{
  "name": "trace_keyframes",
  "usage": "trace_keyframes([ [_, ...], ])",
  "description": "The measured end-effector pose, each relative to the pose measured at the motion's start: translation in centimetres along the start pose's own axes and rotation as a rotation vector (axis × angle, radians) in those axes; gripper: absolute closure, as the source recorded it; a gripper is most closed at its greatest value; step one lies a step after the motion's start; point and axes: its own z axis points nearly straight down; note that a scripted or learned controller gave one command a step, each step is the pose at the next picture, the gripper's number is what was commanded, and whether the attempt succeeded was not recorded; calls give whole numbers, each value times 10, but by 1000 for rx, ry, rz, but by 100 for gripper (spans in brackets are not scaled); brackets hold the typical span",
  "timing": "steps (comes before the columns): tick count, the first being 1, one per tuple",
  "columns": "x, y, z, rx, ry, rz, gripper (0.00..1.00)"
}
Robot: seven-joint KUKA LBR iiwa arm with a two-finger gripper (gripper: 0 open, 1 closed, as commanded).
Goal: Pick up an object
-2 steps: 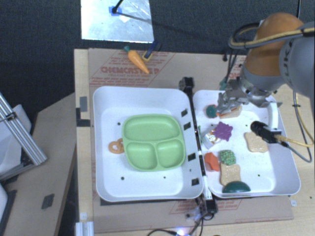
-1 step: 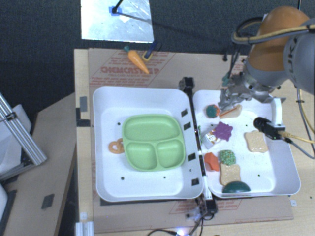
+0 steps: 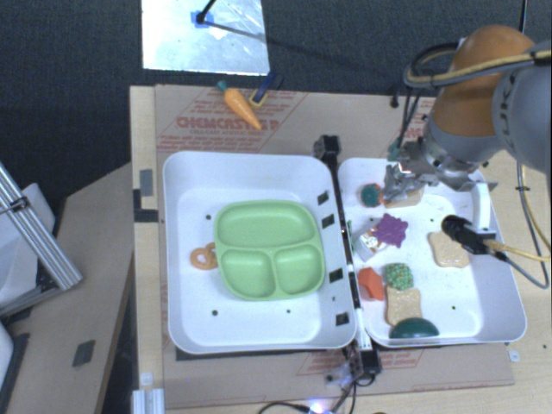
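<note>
- Currently the gripper (image 3: pixel 398 179) is low in the bin on the view's right (image 3: pixel 509 313), at that bin's far end.
- Whether it is open or closed cannot be told.
- A tan biscuit (image 3: pixel 407 200) lies just under it, with a teal ball (image 3: pixel 371 195) just beside the biscuit.
- Nearer the camera in the same bin are a purple star (image 3: pixel 392 229), a pale cookie (image 3: pixel 448 250), a green spotted ball (image 3: pixel 398 275) and an orange wedge (image 3: pixel 372 284).
- The other bin (image 3: pixel 185 317) holds a green divided plate (image 3: pixel 263 250), with an orange ring (image 3: pixel 203 257) just beside it.
- A toy carrot (image 3: pixel 241 108) lies on the bench beyond the bins.
</note>
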Motion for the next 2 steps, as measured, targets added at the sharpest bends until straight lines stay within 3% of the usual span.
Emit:
trace_keyframes([
  [2, -1, 2, -20, -3, 1, -1, 100],
])
